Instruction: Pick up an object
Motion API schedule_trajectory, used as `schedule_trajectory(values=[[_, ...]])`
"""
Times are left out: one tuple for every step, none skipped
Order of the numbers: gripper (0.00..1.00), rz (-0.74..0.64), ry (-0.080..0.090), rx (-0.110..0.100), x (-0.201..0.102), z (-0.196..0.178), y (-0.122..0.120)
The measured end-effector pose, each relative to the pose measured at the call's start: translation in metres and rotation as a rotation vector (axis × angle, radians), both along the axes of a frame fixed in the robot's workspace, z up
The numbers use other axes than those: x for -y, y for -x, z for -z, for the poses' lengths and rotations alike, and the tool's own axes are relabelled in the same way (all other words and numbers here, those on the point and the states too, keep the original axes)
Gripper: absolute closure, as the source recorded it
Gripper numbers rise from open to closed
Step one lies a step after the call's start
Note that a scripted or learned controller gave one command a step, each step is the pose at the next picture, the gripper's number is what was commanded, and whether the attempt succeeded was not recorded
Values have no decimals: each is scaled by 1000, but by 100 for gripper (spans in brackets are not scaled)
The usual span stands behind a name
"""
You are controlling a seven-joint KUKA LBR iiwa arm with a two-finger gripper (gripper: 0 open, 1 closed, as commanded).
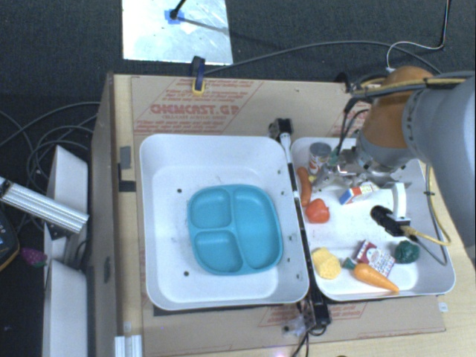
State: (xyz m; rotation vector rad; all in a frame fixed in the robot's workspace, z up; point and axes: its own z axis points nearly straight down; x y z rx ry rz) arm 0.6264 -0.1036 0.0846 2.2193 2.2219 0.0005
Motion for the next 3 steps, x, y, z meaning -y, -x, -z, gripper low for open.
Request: schedule_trajectory(values=[[0, 0, 1, -1, 25, 0, 35], [0, -4, -1, -41, -9, 4, -27], [100, -5, -4, -43, -10, -6, -27]])
